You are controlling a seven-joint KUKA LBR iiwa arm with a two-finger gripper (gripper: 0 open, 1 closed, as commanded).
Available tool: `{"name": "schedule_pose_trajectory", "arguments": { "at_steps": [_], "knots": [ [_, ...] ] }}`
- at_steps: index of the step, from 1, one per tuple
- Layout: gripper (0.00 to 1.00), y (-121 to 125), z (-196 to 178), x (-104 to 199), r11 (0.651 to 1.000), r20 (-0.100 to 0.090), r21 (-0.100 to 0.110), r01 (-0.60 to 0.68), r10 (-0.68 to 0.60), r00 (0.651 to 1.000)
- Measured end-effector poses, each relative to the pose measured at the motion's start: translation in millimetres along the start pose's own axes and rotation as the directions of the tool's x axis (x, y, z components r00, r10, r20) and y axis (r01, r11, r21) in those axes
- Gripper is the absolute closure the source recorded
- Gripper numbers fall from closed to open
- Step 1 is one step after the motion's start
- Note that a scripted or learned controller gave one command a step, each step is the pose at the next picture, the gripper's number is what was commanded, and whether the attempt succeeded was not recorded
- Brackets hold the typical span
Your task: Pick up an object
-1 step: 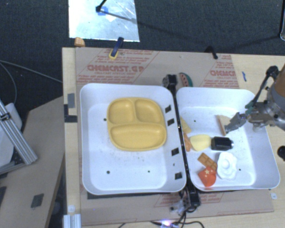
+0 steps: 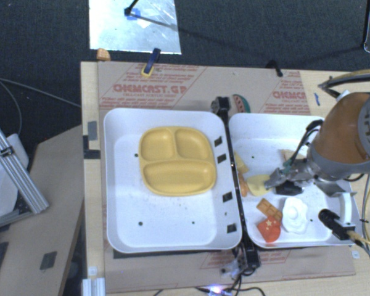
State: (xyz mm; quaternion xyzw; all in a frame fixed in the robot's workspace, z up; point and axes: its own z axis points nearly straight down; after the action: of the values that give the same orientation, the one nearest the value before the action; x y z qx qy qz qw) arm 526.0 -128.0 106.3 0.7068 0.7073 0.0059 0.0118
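My gripper [image 2: 283, 182] hangs low over the middle of the right bin [image 2: 265, 134], below the grey arm with its orange band. Just left of it lies a pale yellow flat piece [image 2: 256, 184]. Nearer the front edge sit a brown waffle-like piece [image 2: 269, 209], a red tomato-like item [image 2: 269, 230] and a white egg-like item [image 2: 295, 215]. A small tan item [image 2: 288, 156] peeks out behind the wrist. Nothing shows between the fingers.
The left bin [image 2: 120, 227] holds a yellow three-compartment plate [image 2: 176, 161]. A black divider with clips [image 2: 231, 171] runs between the bins. A thin orange stick [image 2: 242, 184] lies along the right bin's left wall. Cardboard surrounds both bins.
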Motion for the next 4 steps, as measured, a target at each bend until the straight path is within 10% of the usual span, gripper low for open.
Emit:
{"name": "schedule_pose_trajectory", "arguments": {
  "at_steps": [1,2,3,4],
  "knots": [
    [0.0,16.4,-59.0,-46.9,1.0,-0.003,0.015,-0.002,0.002,1.0],
    [0.0,38.4,25.7,7.4,1.0,-0.011,0.023,0.008,-0.007,1.0],
    [0.0,102.9,-84.0,77.6,1.0,-0.01,0.007,0.013,-0.013,1.0],
    [0.0,147.1,-76.1,102.0,1.0,-0.009,0.018,0.008,-0.008,1.0]
  ]
}}
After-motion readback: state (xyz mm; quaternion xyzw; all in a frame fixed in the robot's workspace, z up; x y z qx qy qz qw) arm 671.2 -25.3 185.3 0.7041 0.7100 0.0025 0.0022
